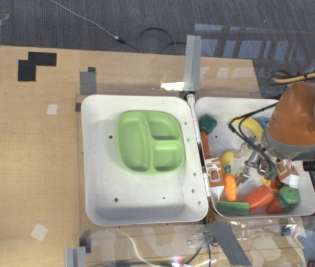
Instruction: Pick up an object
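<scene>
The right bin (311, 204) holds a pile of toy foods. Among them are an orange carrot (230, 187), a green cucumber (233, 207), a red-orange pepper (259, 196), a yellow lemon (227, 158), a yellow banana (251, 128), a dark green piece (207, 122) and a red sausage (204, 144). My gripper (248, 169) hangs low over the middle of this bin, just right of the carrot and lemon and above the pepper. The arm's orange band (295, 118) covers the bin's right part. I see nothing held in the gripper.
In the left bin (99, 204) lies a light green divided plate (149, 141). A white and orange box (214, 172) lies by the divider between the bins. A green round piece (289, 195) sits at the right bin's front right. Black cables run beside the wrist.
</scene>
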Action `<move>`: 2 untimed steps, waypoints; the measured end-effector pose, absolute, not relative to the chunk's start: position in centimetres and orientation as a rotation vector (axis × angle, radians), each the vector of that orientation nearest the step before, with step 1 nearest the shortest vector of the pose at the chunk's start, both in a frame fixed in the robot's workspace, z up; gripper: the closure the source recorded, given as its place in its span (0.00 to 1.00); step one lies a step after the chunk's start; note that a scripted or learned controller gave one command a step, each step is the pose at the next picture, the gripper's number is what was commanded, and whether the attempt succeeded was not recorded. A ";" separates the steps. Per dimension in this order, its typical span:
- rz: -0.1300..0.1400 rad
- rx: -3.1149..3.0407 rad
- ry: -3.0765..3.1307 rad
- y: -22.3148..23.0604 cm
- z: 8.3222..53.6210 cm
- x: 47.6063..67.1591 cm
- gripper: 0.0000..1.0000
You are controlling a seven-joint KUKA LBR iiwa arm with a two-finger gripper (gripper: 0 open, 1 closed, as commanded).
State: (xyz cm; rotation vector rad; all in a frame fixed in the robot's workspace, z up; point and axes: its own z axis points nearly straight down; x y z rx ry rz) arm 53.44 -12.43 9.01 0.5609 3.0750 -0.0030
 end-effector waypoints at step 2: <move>-0.001 0.821 3.021 -17.7 8.9 58.2 0.00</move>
